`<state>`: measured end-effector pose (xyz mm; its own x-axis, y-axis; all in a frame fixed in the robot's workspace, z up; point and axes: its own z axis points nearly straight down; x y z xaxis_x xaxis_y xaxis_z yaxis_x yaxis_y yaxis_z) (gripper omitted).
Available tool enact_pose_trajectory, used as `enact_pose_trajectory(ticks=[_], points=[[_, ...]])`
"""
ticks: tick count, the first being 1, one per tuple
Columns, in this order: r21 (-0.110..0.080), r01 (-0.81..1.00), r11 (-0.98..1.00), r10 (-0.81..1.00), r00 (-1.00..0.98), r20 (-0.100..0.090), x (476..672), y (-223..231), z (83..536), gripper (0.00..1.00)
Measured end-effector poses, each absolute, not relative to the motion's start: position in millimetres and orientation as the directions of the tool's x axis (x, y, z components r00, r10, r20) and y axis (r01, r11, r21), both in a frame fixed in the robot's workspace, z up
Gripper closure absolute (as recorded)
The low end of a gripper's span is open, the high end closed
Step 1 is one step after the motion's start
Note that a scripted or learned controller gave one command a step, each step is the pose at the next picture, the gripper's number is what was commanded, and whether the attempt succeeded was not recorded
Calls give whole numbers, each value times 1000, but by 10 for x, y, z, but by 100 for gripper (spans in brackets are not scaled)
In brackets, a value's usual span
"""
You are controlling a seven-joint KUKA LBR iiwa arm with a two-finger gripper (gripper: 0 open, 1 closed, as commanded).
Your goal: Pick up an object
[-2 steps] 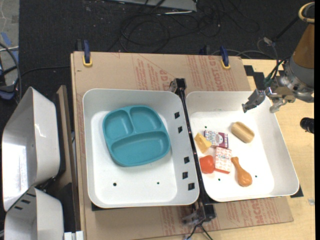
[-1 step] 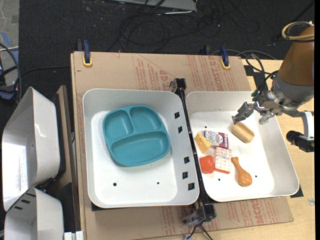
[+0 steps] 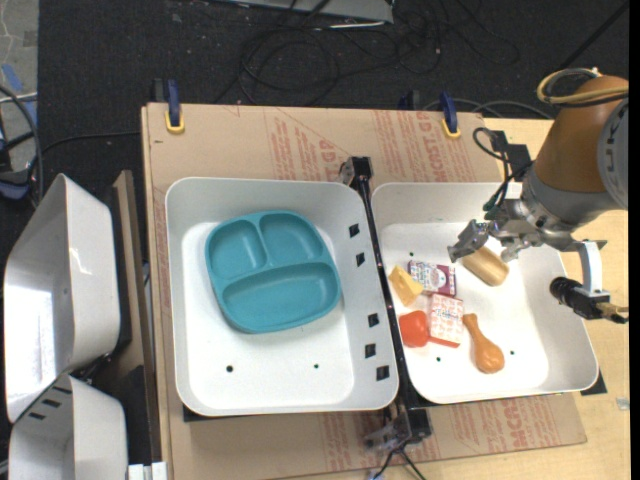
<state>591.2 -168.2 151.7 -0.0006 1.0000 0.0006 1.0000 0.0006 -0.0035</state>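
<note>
The right bin (image 3: 560, 368) holds several small items: a tan block (image 3: 488, 267), a yellow wedge (image 3: 405, 284), two pink-and-white packets (image 3: 433, 275) (image 3: 446, 320), a red round piece (image 3: 414, 328) and an orange drumstick-shaped toy (image 3: 484, 347). My gripper (image 3: 487, 241) hangs over the upper middle of this bin, directly above the tan block. Its fingers are spread open, one towards the left and one on the right. The block sits just below the fingertips, and nothing is pinched between them.
A teal divided plate (image 3: 272, 270) lies in the left bin (image 3: 190, 368). The black divider (image 3: 372, 288) runs between the two bins. The arm's grey and orange body (image 3: 585, 158) covers the right bin's far right corner. A black fitting (image 3: 575, 293) juts out by the right wall.
</note>
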Motion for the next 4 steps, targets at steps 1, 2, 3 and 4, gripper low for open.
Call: enact_pose_trajectory(ticks=[1, 2, 3, 4], points=[[1, 1000, -2, 1000, 2, 0, 5918, -1678, 998, 0], [6, 1000, -1, 1000, 1, -1, 5935, -1676, 1139, 100], [3, 1000, -2, 1000, 2, -1, 5848, -1709, 1698, 100], [6, 1000, 3, 1000, -3, -2, 5862, -1712, 2203, 100]])
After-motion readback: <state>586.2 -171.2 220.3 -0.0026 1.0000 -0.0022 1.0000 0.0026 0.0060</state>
